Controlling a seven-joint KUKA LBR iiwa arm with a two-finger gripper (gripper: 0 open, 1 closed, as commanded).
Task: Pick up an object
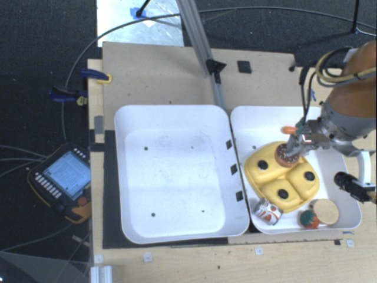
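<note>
The right bin (247,119) holds a large yellow plastic piece (281,178) with three dark round holes. At its front left lies a small red-and-white can (267,211). A green-and-red ball (307,218) and a tan disc (325,211) lie in the front right corner. A small orange item (288,130) sits near the back of the bin, just behind the wrist. My gripper (290,154) reaches in from the right and is down on the upper part of the yellow piece, hiding what is beneath its tip.
The left bin (171,170) stands next to the right one, with a shared ridge (232,158) between them. A slanted metal pole (197,31) crosses the back of the bench. A teach pendant (62,178) lies off the bench to the left.
</note>
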